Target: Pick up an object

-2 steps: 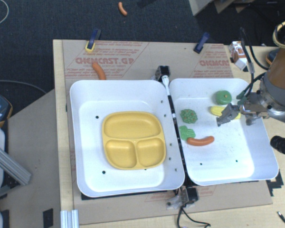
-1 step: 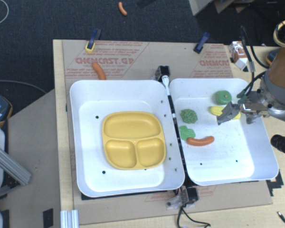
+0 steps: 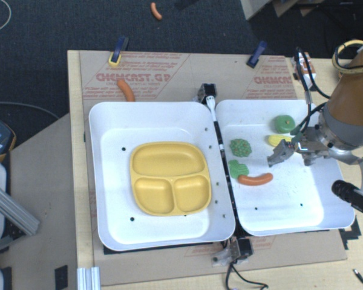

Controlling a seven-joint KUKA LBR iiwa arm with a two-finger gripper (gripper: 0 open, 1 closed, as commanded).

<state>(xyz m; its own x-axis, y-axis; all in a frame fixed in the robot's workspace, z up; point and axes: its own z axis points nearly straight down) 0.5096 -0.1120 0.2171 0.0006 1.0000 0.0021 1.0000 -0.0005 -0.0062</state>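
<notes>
Your likeliest target is the small orange sausage-shaped toy (image 3: 255,179), lying on the floor of the right-hand shallow white bin (image 3: 302,213), towards its left side. Just above it sit two bumpy green broccoli-like pieces, one (image 3: 236,168) touching or nearly touching the sausage's left end and the other (image 3: 240,147) a little further back. Further right you have a round green disc-shaped toy (image 3: 284,124) and, just below it, a yellow piece (image 3: 277,140) partly behind the arm.

The dark two-finger gripper (image 3: 278,156) hangs over the middle of this bin, up and to the right of the sausage and apart from it. Its fingers look spread, with nothing between them, so you are in the approach, before any grasp.

Next, you would need to shift the gripper left and down over the sausage, straddle its narrow width, and keep clear of the nearer broccoli piece.

The left-hand white bin (image 3: 109,162) holds a yellow three-compartment plastic tray (image 3: 169,177).
</notes>
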